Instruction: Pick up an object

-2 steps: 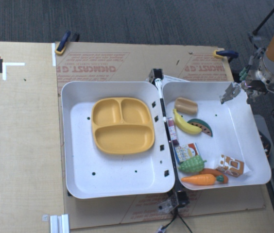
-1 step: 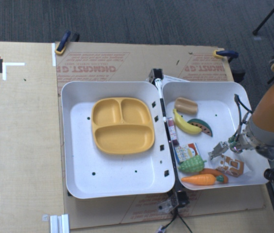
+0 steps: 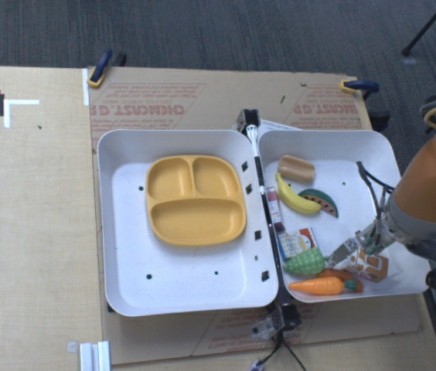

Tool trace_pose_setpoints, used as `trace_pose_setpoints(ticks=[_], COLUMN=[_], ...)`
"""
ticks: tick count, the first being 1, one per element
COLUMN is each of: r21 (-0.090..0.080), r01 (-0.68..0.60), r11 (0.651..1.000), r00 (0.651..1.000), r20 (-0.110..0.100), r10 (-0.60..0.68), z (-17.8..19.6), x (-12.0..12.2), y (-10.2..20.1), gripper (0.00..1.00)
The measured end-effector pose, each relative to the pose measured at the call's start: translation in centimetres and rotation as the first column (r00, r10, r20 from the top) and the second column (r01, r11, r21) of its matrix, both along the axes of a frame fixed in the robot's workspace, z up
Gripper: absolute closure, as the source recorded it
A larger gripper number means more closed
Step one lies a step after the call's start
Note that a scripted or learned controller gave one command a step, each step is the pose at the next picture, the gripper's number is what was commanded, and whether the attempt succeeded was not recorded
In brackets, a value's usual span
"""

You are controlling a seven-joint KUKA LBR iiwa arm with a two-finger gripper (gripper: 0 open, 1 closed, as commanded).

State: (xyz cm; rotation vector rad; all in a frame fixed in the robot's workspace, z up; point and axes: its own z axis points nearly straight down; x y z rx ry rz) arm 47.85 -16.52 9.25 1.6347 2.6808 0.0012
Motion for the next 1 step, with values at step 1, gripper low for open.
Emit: trace_pose_setpoints(ticks=[1], r21=[-0.001], r01=[0.003], r11=[1.000], r00=[1.000], r20=[0.003], r10=[-0.003], z=[0.99], x=[0.16], y=[-0.03], gripper=[1.00])
